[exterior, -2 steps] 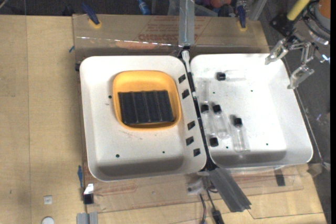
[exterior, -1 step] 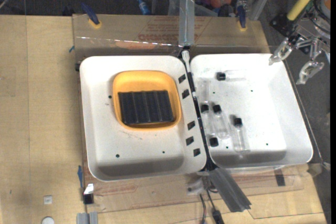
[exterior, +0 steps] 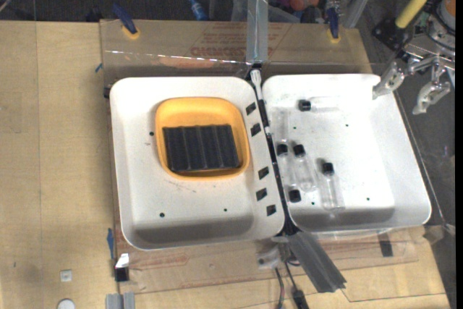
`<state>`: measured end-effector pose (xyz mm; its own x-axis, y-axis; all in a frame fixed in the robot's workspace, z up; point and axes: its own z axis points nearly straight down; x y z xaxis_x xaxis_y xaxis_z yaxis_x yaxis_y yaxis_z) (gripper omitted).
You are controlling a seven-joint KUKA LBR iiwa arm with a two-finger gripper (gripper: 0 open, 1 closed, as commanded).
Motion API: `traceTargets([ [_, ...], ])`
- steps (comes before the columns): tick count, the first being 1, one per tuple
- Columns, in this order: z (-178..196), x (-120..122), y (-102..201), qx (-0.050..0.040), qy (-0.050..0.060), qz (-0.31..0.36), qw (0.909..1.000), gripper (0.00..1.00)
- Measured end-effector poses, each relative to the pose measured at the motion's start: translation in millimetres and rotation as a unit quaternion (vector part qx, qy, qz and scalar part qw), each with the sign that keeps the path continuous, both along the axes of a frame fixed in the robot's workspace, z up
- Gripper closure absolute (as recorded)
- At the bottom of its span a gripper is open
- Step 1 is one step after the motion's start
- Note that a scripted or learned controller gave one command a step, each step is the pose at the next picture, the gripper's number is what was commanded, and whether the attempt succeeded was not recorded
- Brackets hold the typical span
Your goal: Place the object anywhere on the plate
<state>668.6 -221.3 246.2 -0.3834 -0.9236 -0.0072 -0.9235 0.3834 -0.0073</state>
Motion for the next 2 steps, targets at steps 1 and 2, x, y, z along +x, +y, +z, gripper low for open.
traceTargets([
  [1, -5.5, -0.1, 1.0, -0.0004, 0.001, 0.104, 0.9946, 0.0],
  [2, -0.8, 0.0, 0.7, -0.0016, 0.0, 0.223, 0.9748, 0.0],
])
